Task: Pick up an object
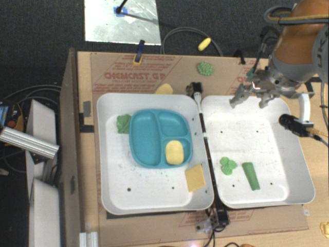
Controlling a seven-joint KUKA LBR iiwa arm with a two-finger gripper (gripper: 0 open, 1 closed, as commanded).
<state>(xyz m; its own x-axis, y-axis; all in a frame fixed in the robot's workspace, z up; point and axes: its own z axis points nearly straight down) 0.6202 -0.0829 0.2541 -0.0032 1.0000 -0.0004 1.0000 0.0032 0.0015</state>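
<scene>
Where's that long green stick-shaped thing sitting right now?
The long green stick-shaped piece lies in the right white bin, near its front edge, just right of a small leafy green piece.

Robotics lab: cardboard-topped bench [128, 68], loose cables [31, 94].

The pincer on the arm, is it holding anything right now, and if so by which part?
Nothing is held. The pincer hangs open above the back of the right bin, with nothing between its fingers.
</scene>
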